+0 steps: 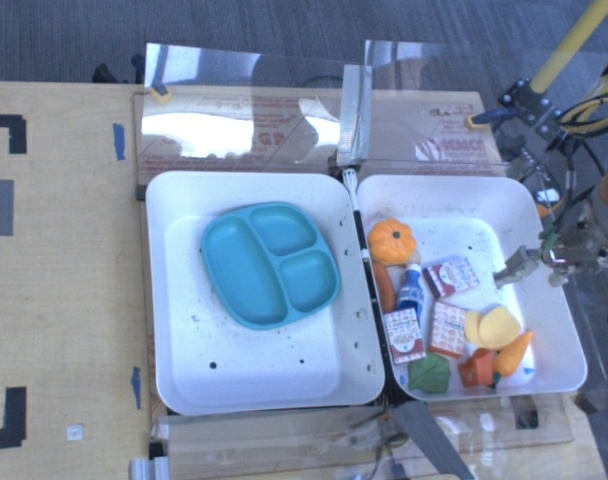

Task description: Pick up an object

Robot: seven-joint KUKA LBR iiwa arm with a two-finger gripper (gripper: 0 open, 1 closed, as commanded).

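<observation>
At the right edge of the frame, the tool hovers over the right bin, above the clutter; whether it is apart or together I cannot tell. This looks like the approach step. Next, it must descend onto one item, perhaps the yellow toy at lower right.
</observation>
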